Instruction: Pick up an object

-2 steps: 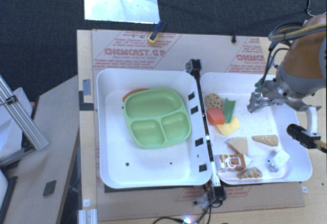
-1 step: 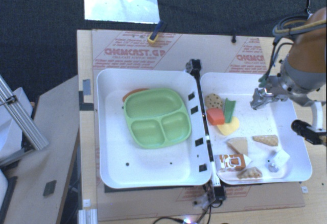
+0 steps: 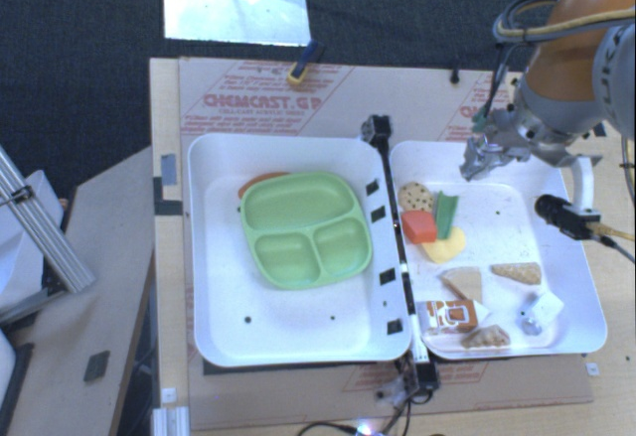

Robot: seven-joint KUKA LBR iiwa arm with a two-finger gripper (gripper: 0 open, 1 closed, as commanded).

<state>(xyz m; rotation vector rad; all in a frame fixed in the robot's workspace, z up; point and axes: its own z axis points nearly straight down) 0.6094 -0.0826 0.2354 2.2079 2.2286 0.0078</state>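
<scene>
It looked like a robotics lab: a grey-and-orange arm (image 3: 581, 47) reached over two white bins (image 3: 214, 325) set on a paper-masked tabletop (image 3: 258, 101), loose cables (image 3: 517, 17) trailing, dark carpet (image 3: 79, 27) around.

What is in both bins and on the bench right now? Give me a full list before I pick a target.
left bin: 1, white, left half of the bench
divided tray: 1, green, in the left bin, an orange-red thing partly under its far edge
right bin: 1, white, right half
cookie: 1, tan with dark chips, right bin, far left
block: 1, red-orange, below the cookie
green piece: 1, beside the block
yellow piece: 1, under the block
wedges: 3, tan, near half
packet: 1, orange and white, near left corner
small item: 1, white-grey, near right
arm: grey and orange, from the right
gripper: 1, above the right bin's far edge
</scene>
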